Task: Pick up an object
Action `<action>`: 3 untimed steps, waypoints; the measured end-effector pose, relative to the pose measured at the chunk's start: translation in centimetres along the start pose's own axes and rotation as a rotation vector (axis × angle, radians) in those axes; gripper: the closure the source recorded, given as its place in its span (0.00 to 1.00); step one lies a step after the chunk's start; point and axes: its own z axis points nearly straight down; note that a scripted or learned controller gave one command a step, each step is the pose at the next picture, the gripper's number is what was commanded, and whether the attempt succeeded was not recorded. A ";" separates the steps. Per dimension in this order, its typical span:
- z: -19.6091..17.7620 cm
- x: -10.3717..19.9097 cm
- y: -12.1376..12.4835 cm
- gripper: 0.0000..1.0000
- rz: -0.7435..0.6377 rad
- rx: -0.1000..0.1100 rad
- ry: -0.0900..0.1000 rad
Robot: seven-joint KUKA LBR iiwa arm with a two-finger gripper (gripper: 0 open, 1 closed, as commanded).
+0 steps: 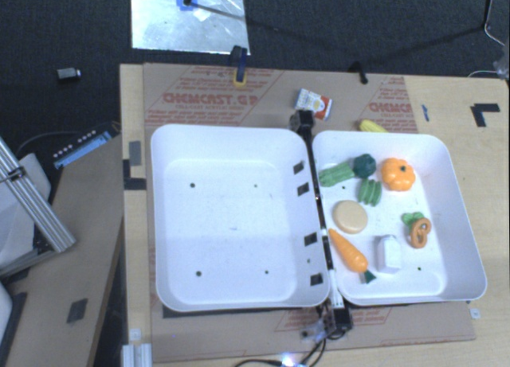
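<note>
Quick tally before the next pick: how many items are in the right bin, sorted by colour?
Right bin, by main colour:
Green: 2 - the broccoli-like piece and the small green bundle
Orange: 3 - pumpkin, carrot, small orange and green piece
Tan: 1 - round disc
White: 1 - block
Total: 7

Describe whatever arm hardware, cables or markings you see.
The arm's look cannot be told here. A thin black cable crosses the top of the view; black clips line the seam between the left bin and right bin.
</note>
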 end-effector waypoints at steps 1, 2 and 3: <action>0.0 1.8 -2.6 1.00 0.000 0.000 0.000; 0.0 3.4 -5.1 1.00 0.001 0.000 0.000; 0.0 4.7 -7.6 1.00 0.001 0.001 0.000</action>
